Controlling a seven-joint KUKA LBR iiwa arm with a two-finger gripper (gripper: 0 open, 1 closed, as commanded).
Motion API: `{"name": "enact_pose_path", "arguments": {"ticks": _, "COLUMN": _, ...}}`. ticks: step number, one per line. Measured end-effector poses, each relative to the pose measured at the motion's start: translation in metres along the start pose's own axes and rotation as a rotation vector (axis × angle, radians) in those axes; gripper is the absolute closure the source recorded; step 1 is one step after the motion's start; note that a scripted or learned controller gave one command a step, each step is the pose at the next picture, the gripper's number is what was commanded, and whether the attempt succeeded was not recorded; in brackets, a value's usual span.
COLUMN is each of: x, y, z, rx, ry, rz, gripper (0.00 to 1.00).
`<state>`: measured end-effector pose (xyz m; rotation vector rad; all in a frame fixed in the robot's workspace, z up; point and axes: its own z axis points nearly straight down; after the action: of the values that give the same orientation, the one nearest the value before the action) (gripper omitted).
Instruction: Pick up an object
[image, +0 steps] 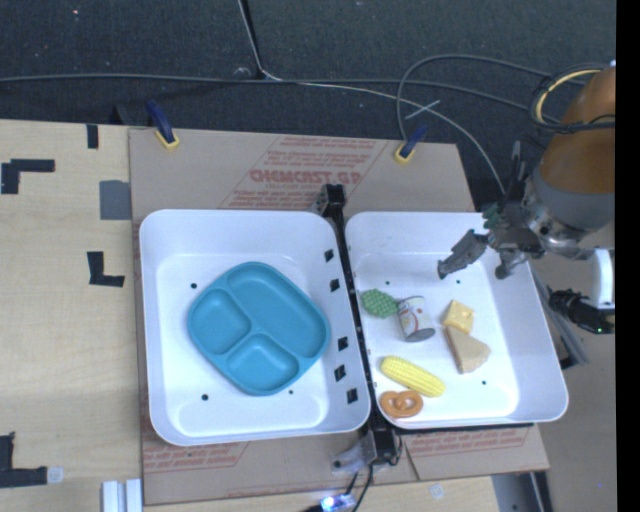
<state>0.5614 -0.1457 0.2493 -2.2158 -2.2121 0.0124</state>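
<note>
The right bin (520, 400) holds several small items. A green leafy piece (378, 302) lies next to a small can (412, 318) on its side. A yellow cheese block (459, 316) sits above a pale wedge (468, 351). A corn cob (413, 375) and a pretzel (402, 403) lie near the front wall. My gripper (480, 262) hovers over the bin's back right part, above and behind the cheese block. It is open, its two dark fingers (455, 259) spread apart with nothing between them.
A blue sectioned plate (258, 326) lies in the left bin (160, 400). A black divider (345, 320) runs between the bins. Cables arc over the dark mat behind the bench. The orange-banded arm (580, 150) stands at the right.
</note>
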Motion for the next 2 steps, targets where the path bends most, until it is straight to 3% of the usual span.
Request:
{"name": "enact_pose_path", "arguments": {"ticks": 1, "x": 0.0, "y": 0.002, "z": -0.006, "rx": -0.011, "ry": -0.002, "rz": -0.003, "gripper": 0.0}}
{"name": "enact_pose_path", "arguments": {"ticks": 2, "x": 0.003, "y": -0.002, "z": 0.038, "rx": -0.008, "ry": -0.002, "rz": -0.003, "gripper": 0.0}}
